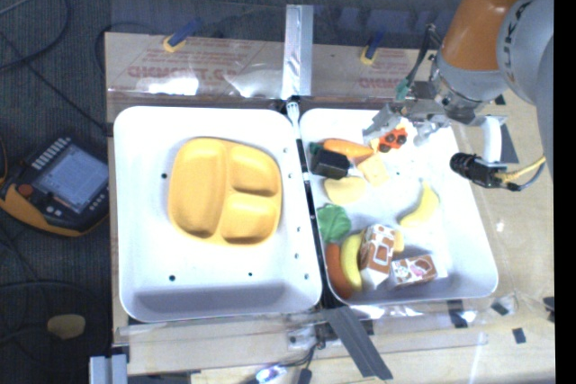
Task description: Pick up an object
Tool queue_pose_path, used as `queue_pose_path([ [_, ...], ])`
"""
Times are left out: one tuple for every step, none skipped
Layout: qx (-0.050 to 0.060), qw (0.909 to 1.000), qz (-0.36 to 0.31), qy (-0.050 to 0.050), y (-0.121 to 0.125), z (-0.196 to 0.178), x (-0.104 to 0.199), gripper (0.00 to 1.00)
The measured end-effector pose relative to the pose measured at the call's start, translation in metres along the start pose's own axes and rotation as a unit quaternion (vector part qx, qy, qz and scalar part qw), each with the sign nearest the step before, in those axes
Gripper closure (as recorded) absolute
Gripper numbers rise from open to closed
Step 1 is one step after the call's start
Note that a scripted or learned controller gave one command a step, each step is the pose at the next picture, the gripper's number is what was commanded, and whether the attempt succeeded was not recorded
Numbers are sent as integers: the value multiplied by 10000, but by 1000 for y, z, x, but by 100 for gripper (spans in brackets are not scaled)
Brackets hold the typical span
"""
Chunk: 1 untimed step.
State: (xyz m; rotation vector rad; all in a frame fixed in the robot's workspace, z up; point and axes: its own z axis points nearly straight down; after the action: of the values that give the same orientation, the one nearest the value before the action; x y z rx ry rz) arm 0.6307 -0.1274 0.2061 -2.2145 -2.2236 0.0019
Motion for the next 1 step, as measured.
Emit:
queue_pose_path([
  [3,9988,-493,-18,22,93,-11,0],
])
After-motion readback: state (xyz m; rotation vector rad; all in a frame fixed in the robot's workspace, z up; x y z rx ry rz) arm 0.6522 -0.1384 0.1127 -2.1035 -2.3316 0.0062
